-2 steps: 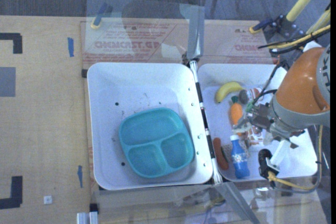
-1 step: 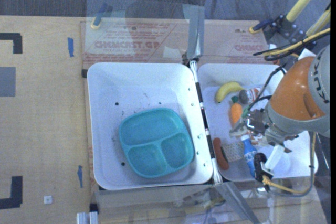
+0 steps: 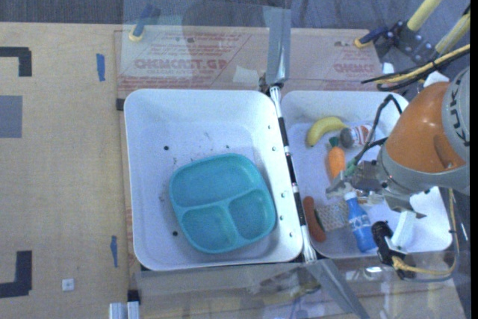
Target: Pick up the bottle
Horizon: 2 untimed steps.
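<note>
Operator: Where did the blue bottle [image 3: 360,224] lie, and where was the pincer [image 3: 357,187]?

Technician: The bottle lay flat in the right bin [image 3: 433,235], near that bin's front wall, cap end toward the arm's wrist. The pincer sat directly over the cap end — close to it or touching, though contact could not be confirmed. Its opening could not be determined from this angle, and nothing was seen clamped in it.

Operator: What crowded the approach?

Technician: Three items. An orange carrot-shaped piece [image 3: 336,162] stood just beyond the pincer, a red sausage-like piece [image 3: 314,219] lay along the bin's left wall, and a mesh-patterned object [image 3: 334,214] sat just beside the bottle. A banana [image 3: 325,128] rested farther back, well clear. The left bin [image 3: 149,123] carried a teal divided plate [image 3: 222,203] and posed no interference.

Operator: Failure modes from this position?

Technician: Judged likely — a grip taken near the cap would leave the long body unbalanced, so the bottle could pivot and slip out on lifting. A closure slightly off-centre could push the round body aside. A wide descent could also catch the mesh-patterned object.
</note>
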Each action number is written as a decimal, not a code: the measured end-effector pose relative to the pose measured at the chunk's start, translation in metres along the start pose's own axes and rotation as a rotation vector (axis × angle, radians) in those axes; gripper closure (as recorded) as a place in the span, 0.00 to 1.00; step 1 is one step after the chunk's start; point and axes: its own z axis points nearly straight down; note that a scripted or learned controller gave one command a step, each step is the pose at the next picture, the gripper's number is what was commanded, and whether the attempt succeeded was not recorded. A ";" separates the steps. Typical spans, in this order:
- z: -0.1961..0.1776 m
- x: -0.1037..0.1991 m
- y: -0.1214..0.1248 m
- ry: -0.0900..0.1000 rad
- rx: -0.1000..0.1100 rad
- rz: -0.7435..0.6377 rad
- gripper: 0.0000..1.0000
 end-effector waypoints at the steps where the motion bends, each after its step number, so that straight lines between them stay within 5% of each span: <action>1: 0.018 -0.050 0.001 0.000 0.027 -0.037 0.00; 2: 0.008 -0.052 0.001 0.003 0.027 -0.030 1.00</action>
